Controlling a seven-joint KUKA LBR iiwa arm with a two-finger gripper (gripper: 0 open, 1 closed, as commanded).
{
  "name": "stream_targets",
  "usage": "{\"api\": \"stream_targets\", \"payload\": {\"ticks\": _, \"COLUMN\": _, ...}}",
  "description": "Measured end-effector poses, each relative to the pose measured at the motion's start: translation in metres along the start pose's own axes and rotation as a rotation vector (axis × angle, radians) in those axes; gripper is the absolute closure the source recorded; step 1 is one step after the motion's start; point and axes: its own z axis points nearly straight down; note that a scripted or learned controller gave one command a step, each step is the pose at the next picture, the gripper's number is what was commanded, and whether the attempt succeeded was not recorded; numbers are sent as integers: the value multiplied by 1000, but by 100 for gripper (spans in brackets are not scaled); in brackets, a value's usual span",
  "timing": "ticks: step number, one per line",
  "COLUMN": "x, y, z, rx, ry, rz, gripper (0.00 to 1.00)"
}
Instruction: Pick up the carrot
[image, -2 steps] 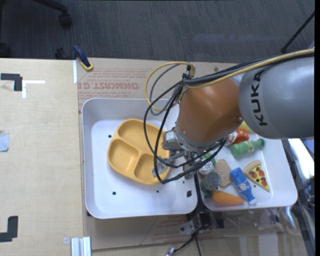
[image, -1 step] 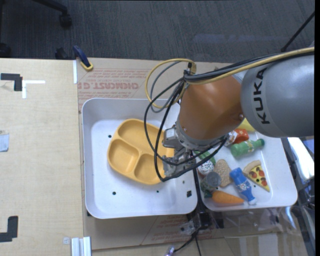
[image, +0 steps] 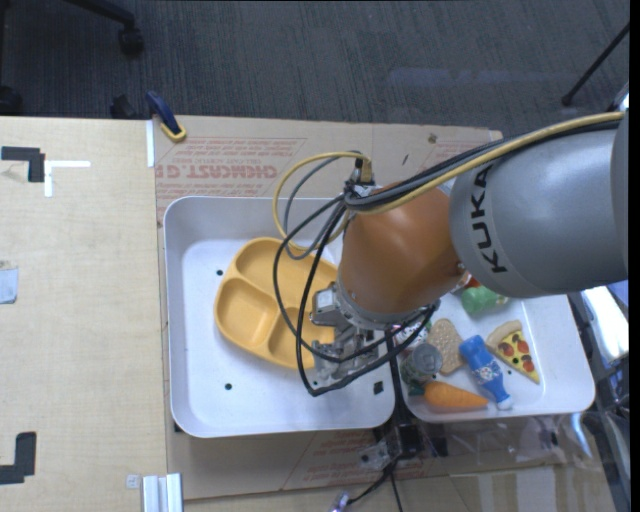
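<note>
The orange carrot (image: 455, 397) lies at the front left corner of the right bin (image: 560, 395), with its thick end towards the left. My gripper (image: 338, 358) hangs below the arm's orange band, over the front right part of the left bin (image: 200, 400). It is just beside the yellow plate's edge. The carrot is to the gripper's right, across the wall between the bins, and apart from it. Cables and the wrist hide most of the gripper's lower part.
A yellow divided plate (image: 250, 300) sits in the left bin. The right bin also has a blue bottle (image: 487, 371), a pizza slice (image: 518, 350), a speckled cracker (image: 446, 343), a grey round piece (image: 424, 360) and a green item (image: 482, 298), all close to the carrot.
</note>
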Motion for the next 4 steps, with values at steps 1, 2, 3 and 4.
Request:
{"api": "stream_targets", "payload": {"ticks": 1, "x": -24, "y": 33, "z": -82, "rx": 3, "ry": -3, "rz": 101, "gripper": 100}}
{"api": "stream_targets", "payload": {"ticks": 2, "x": -25, "y": 36, "z": -75, "rx": 2, "ry": -1, "rz": 409, "gripper": 100}}
{"api": "stream_targets", "payload": {"ticks": 3, "x": 21, "y": 14, "z": -112, "rx": 5, "ry": -2, "rz": 275, "gripper": 100}}
{"api": "stream_targets", "payload": {"ticks": 4, "x": 65, "y": 26, "z": -89, "rx": 3, "ry": -1, "rz": 449, "gripper": 100}}
